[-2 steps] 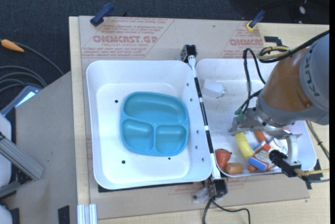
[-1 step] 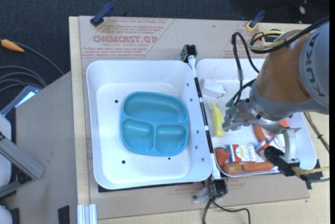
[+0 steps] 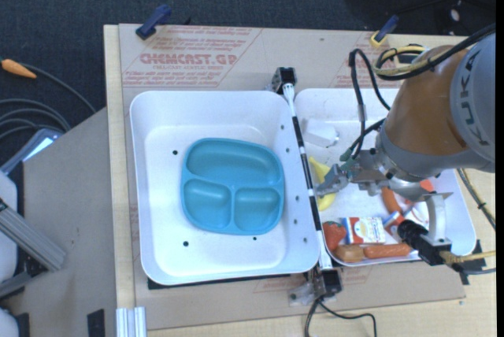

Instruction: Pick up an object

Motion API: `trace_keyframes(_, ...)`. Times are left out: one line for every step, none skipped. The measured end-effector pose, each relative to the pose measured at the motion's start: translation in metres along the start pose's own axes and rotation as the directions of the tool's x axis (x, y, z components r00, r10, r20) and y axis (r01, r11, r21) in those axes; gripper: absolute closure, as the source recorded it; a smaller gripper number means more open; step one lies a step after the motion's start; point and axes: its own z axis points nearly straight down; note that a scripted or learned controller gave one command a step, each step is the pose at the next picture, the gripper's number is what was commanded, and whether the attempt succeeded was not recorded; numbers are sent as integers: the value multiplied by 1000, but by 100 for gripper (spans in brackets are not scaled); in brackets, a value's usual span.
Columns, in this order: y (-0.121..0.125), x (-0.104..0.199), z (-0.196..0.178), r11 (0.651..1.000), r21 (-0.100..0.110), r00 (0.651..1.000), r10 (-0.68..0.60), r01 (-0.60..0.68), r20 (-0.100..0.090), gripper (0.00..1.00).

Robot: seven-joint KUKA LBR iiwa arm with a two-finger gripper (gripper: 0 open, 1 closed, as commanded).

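Observation:
The right bin (image 3: 465, 229) holds several small objects. A yellow piece (image 3: 319, 168) lies by the bin's left wall, with a white piece (image 3: 320, 137) just behind it. Along the front lie a red round item (image 3: 335, 234), a small red-and-white carton (image 3: 365, 229) and a sausage (image 3: 378, 252). An orange carrot-like piece (image 3: 391, 200) pokes out from under the arm. My gripper (image 3: 335, 179) hangs low over the left part of this bin, just right of the yellow piece and above the carton. Nothing is visibly held in it.
The left bin (image 3: 157, 249) carries a blue divided plate (image 3: 232, 186) in its middle. A black-and-white divider rail (image 3: 299, 146) separates the two bins. The arm's orange-brown body (image 3: 429, 119) covers the back right of the right bin. Cables (image 3: 358, 83) loop behind it.

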Motion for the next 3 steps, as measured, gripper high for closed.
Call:
trace_keyframes(3,-65,100,1000,0,1000,1,-1,0,0)
trace_keyframes(3,-65,90,1000,-1,1000,3,-3,1,100)
trace_keyframes(-6,-23,-3,1000,0,1000,0,0,0,100)
